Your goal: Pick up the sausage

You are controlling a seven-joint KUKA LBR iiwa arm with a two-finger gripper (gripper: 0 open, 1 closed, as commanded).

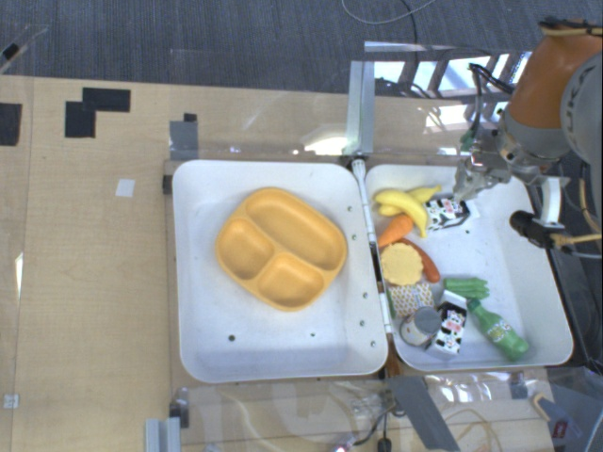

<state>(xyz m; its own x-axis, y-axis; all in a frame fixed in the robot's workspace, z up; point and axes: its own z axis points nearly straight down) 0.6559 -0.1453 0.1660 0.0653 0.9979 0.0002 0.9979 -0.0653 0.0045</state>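
Here's the KUKA arm (556,92) at the right edge of the bench: a broad, rounded orange band wraps the link, glossy and catching the light, and next to it sits a smooth grey shell, curved like a barrel. Below the orange, the wrist narrows into a grey, metallic-looking section with thin dark cables looping around it. From there a slim, pale grey gripper (464,188) tapers downward, its tip too small to make out in detail. Off the lower right of the arm there's a dark, rounded fitting with a white piece beside it and a tan cable trailing away.
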